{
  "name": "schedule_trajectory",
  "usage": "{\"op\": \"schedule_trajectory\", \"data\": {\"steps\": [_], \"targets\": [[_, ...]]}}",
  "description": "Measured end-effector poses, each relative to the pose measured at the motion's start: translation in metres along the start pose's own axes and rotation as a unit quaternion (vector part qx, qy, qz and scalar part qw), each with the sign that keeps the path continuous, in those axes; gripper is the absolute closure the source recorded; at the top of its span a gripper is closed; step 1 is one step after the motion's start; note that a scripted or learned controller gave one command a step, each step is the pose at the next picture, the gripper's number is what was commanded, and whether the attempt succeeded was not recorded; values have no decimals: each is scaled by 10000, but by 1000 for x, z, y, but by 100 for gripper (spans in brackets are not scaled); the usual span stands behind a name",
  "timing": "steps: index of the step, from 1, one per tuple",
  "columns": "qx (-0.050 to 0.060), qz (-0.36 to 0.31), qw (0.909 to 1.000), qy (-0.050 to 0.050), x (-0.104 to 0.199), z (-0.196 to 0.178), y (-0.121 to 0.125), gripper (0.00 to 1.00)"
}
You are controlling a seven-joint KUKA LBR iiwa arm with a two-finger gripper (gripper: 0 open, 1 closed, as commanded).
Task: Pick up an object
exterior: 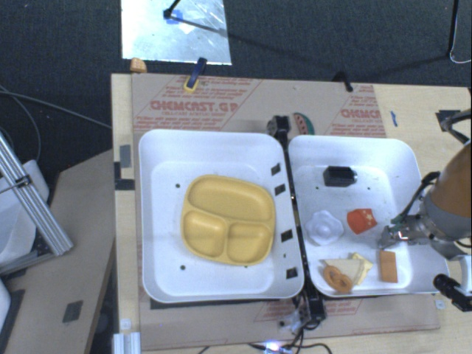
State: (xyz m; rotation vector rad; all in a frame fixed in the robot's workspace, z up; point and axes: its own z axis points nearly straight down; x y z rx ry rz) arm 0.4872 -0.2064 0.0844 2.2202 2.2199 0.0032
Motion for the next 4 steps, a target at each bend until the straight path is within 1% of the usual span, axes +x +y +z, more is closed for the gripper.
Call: {"op": "schedule_trajectory", "data": {"steps": [4], "targets": [[-1,0,10000,1,0,0,0,100]]}}
